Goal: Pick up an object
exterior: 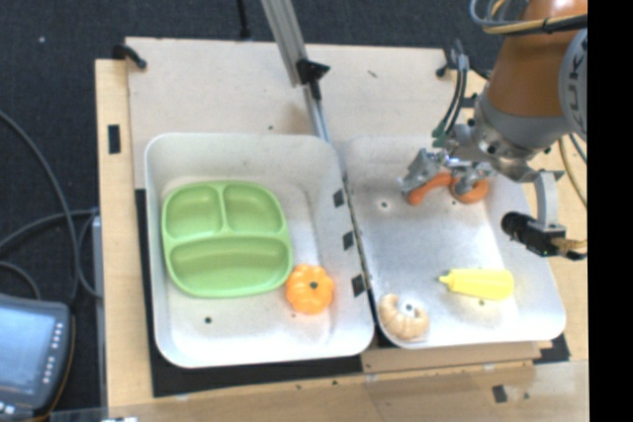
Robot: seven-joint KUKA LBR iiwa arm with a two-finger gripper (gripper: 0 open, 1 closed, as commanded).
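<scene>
Orange carrot (447,188) beneath pincer (445,169).

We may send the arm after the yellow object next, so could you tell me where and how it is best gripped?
Grip the yellow object across its wide body, coming straight down from above. It lies flat in the right bin, long axis running left-right, with a narrow tip at its left end. Closing across the short front-to-back width suits a two-finger end effector; bare floor around it leaves room for the fingers.
</scene>
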